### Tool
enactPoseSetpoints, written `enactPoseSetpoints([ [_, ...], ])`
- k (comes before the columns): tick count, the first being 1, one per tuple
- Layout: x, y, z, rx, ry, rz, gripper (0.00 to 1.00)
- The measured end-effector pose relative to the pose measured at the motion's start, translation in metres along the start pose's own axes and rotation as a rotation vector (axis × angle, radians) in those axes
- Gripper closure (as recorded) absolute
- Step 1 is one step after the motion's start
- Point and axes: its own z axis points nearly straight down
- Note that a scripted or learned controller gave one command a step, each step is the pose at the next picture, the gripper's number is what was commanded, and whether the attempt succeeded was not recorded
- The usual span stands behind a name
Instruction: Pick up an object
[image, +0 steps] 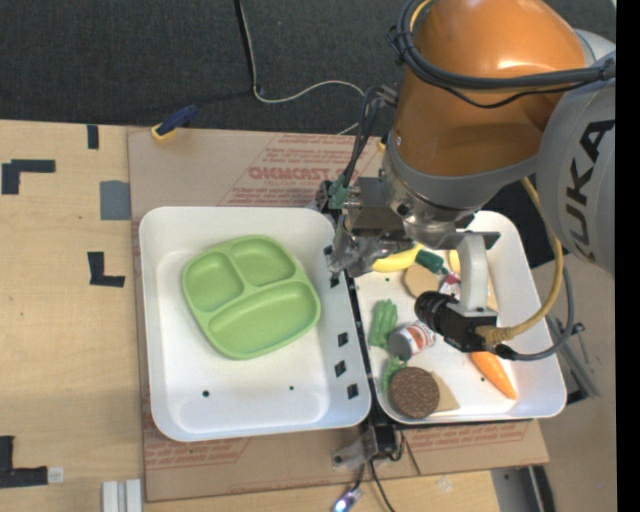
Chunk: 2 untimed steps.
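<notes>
Hovering at the right bin's (527, 296) eleven o'clock corner above the banana (394, 263), the gripper (384, 244), whose spread I cannot tell, must next descend and close.

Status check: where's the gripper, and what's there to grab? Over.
Gripper low at the wall between bins, no object seen in it. Banana, green piece, brown patty, carrot lie loose in right bin. Wrist hides part of that bin.
</notes>
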Motion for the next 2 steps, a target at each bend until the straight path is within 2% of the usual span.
enactPoseSetpoints([
  [1, -0.046, 0.01, 0.097, -0.003, 0.002, -0.003, 1.0],
  [2, -0.108, 0.002, -0.009, -0.019, 0.004, -0.003, 1.0],
])
